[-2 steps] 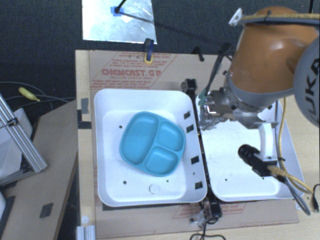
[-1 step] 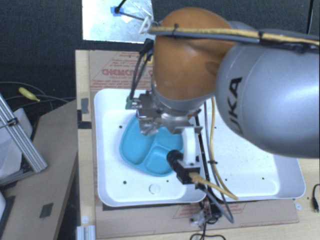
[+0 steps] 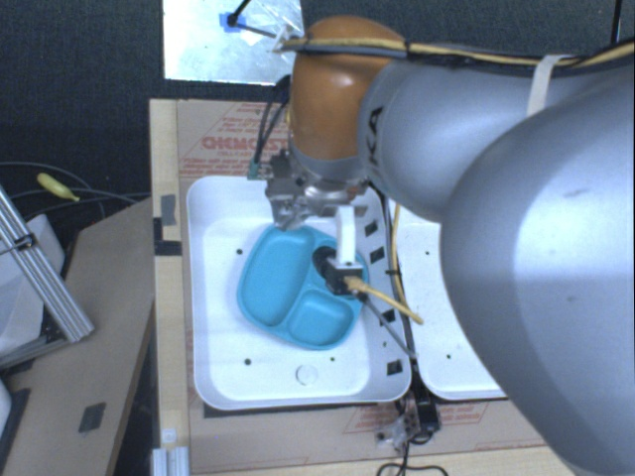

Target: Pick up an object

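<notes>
Lying in left bin (image 3: 213, 266): blue divided tray (image 3: 278, 284), rounded corners.

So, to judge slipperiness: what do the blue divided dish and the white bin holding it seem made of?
Blue divided dish: likely moulded plastic, smooth with a soft sheen; uniform colour, rounded compartment walls. White bin: probably plastic too, smooth, fairly matte; rounded corners, raised rim.

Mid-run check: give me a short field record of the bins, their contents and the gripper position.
left bin: shallow white bin, holds one item
item: blue plastic divided tray, lying flat near the bin's middle
gripper: at the tray's far edge
grasp: not confirmed, contact is hidden
right bin: shallow white bin, largely covered by the grey arm
</notes>
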`<act>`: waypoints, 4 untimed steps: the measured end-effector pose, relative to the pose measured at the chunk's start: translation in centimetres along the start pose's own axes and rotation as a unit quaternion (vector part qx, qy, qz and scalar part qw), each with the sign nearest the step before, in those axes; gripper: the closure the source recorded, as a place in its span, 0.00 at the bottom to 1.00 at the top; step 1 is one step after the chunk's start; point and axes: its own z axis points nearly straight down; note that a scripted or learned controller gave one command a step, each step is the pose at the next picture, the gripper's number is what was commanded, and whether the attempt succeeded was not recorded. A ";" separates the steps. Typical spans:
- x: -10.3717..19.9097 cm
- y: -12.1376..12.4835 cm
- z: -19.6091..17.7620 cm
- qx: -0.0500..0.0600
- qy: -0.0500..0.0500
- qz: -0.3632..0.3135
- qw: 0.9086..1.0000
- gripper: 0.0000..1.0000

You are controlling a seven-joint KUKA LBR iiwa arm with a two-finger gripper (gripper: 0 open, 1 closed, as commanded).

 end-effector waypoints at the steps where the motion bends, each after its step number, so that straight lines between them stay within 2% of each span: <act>1: -2.8 -6.9 -9.7 -0.002 0.003 -0.001 1.000 1.00; 2: -5.5 -10.1 -15.7 -0.002 0.002 -0.001 1.000 1.00; 3: -8.3 -10.2 -30.8 -0.009 0.004 -0.003 1.000 1.00; 4: -3.5 -12.0 -16.3 0.007 0.000 -0.005 1.000 1.00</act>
